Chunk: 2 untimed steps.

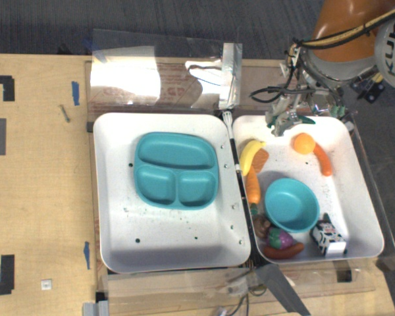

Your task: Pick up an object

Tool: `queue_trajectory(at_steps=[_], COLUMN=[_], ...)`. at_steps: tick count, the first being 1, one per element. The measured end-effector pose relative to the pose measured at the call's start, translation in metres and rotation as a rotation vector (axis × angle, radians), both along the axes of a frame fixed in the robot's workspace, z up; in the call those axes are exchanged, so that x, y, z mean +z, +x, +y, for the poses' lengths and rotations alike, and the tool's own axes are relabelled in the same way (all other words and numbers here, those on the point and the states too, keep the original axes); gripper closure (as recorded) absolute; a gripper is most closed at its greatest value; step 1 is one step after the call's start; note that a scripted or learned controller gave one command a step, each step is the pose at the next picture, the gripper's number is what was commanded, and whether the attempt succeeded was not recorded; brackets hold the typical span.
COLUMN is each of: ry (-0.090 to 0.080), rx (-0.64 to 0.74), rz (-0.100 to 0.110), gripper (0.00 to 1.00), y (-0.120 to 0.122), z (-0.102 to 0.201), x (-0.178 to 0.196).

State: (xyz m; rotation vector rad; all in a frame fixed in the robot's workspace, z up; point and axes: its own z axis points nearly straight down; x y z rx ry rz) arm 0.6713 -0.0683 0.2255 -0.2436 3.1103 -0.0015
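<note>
Gripper (pixel 288 120): at the right bin's (pixel 363 176) 12 o'clock edge; finger state cannot be told.
Orange (pixel 303 143): just below gripper, at 5 o'clock.
Handling: probably light, smooth, round; pinch across its middle.

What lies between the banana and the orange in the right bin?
Bare white bin floor separates the banana from the orange in the camera view.

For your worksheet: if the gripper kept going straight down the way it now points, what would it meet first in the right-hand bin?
Probably the bare white floor at the back of the right bin, with the orange ball just to one side. The gripper hangs above that back edge; depth is hard to judge from this slanted view.
</note>
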Motion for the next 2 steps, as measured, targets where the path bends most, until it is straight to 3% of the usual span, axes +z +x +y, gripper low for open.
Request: queue_trajectory(at_steps=[1, 2], ry=[-0.003, -0.001], rx=[0.054, 0.158], rz=[0.003, 0.020], gripper=[1.00, 1.00], y=[-0.002, -0.004], z=[-0.013, -0.044], x=[0.061, 0.008])
